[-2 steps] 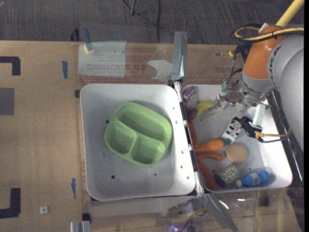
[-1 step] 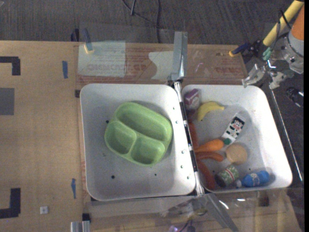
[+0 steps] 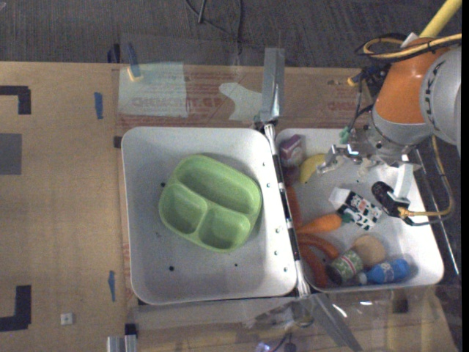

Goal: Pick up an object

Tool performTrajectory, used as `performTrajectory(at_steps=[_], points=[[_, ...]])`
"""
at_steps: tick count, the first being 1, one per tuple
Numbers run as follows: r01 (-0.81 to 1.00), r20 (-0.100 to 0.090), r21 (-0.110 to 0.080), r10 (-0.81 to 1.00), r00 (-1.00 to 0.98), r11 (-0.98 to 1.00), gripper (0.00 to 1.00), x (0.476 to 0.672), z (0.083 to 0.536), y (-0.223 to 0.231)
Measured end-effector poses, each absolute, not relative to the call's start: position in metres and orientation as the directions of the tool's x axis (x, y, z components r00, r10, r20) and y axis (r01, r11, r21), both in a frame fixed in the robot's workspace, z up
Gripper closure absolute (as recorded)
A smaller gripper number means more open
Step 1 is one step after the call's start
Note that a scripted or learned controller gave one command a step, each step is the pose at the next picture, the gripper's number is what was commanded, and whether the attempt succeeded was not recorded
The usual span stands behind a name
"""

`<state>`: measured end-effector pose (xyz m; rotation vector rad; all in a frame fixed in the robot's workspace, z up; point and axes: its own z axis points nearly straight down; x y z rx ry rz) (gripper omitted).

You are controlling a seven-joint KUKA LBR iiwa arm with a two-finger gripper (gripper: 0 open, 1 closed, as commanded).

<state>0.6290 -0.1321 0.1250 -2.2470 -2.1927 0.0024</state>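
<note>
My gripper (image 3: 346,160) hangs over the back of the right bin (image 3: 432,251), open, with nothing between its fingers. Just to its left lie a yellow fruit (image 3: 311,168) and a small purple box (image 3: 292,149). Below it is a white carton with black print (image 3: 356,207). An orange carrot (image 3: 320,224) lies left of the carton. Along the front of the bin sit a red-orange curved piece (image 3: 316,253), a small can (image 3: 344,266), a tan round ball (image 3: 370,249) and a blue object (image 3: 388,271).
The left bin (image 3: 146,262) holds a green divided tray (image 3: 210,202) near its middle. A metal divider (image 3: 272,94) rises between the bins at the back. The arm's orange band (image 3: 401,97) is over the right bin's back right corner.
</note>
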Motion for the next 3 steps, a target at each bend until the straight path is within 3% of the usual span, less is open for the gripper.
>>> performTrajectory(at_steps=[1,2,3], points=[[0.994,-0.002,-0.001,0.994,0.111,-0.111,0.00,0.5986,0.2085,-0.2212],[0.994,-0.003,0.000,0.994,0.112,-0.112,1.00,0.5992,0.2171,-0.2222],[0.994,-0.003,-0.001,0.994,0.112,-0.112,0.00,0.5992,0.2171,-0.2222]])
